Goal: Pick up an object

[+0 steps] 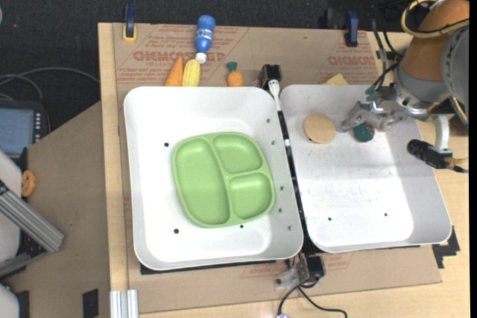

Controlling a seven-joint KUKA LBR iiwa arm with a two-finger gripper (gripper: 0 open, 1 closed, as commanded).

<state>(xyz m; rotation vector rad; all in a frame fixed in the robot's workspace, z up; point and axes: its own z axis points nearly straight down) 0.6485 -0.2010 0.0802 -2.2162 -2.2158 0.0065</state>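
Gripper (363,123) of mine hangs low over the far part of the right-hand shallow white bin (417,234), reached in from the right side of the camera view. Between its metal fingers sits a small dark green rounded object (363,133), so they appear clamped on it, though the object is small and partly hidden by the finger hardware. I cannot tell whether it is clear of the bin floor or resting on it.

Just to the left of the gripper, near but apart, lies a flat tan disc like a biscuit (321,129) on the floor of the same bin. It is round, so it has no long axis to line up with.

Left-hand shallow white bin (149,123) holds a pale green plastic plate with three compartments (222,179), well apart from my gripper.

My judgement: if the green object is truly caught, the move turns on going straight up; the disc lies leftward as the nearest alternative.
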